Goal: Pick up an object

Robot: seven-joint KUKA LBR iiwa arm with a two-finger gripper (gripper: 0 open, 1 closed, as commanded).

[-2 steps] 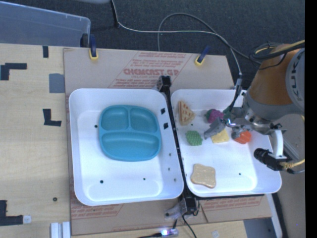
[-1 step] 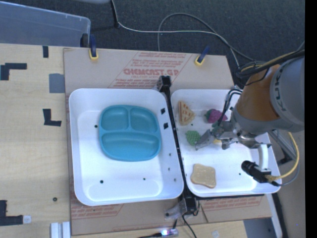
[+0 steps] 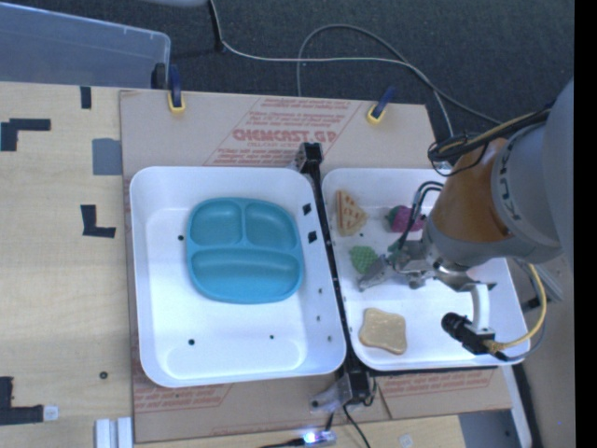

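My gripper (image 3: 376, 274) is low in the right bin (image 3: 494, 348), reaching in from the right under the grey arm with its orange band. Its tip sits right beside a small green toy (image 3: 362, 257), at that toy's lower right edge. A tan waffle wedge (image 3: 350, 211) lies at the back left of this bin. A small purple and green toy (image 3: 401, 217) lies behind the gripper, partly hidden by the wrist. A tan bread slice (image 3: 383, 330) lies near the front, below the gripper.
The left bin (image 3: 159, 343) holds a blue divided plate (image 3: 245, 250). A black divider (image 3: 324, 250) runs between the two bins. Cables trail over the cardboard sheet (image 3: 280, 129) behind the bins.
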